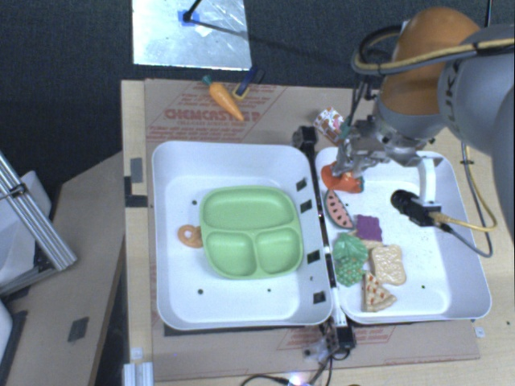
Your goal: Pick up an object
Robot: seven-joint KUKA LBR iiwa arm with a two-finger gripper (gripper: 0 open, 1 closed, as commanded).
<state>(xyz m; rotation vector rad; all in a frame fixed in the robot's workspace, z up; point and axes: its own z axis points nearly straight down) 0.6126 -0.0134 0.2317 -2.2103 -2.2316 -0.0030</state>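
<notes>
White bins (173, 215) sit side by side on the bench, the left one holding a green divided plate (245, 232), the right one a scatter of toy food. The grey arm reaches into the right bin's far left corner, and its gripper (348, 167) stands directly over an orange-red piece (344, 182) lying flat there. Whether the piece is gripped cannot be judged.

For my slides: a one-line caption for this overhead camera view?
Robot arm's claw lowered over an orange toy in the right bin; green divided plate in the left bin.
</notes>
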